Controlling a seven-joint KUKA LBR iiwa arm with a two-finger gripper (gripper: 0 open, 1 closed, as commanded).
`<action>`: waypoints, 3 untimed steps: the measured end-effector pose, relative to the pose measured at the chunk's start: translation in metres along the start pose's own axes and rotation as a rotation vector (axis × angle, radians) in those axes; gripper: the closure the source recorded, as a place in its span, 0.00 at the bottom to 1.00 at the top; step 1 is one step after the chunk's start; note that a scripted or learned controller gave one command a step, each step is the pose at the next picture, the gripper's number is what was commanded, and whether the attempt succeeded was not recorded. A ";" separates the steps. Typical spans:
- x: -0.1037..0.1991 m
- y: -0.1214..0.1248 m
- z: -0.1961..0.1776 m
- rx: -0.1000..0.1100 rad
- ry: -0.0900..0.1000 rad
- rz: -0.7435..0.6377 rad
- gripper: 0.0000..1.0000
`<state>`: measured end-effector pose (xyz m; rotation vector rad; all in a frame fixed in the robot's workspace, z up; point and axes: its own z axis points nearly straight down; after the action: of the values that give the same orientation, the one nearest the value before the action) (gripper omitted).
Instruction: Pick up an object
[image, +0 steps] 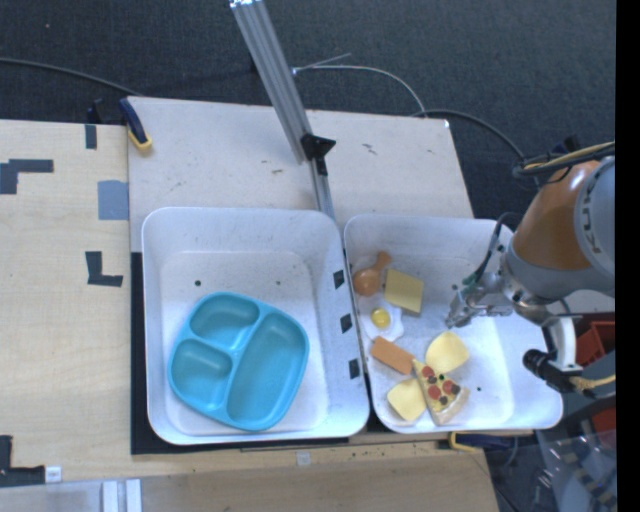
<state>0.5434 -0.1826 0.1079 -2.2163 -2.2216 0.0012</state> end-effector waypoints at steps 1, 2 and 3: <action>-0.020 0.040 0.014 -0.004 -0.002 0.000 1.00; -0.018 0.039 0.004 -0.001 0.000 -0.001 1.00; -0.017 0.039 -0.005 0.000 0.002 -0.003 1.00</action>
<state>0.5829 -0.1994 0.1127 -2.2127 -2.2238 -0.0009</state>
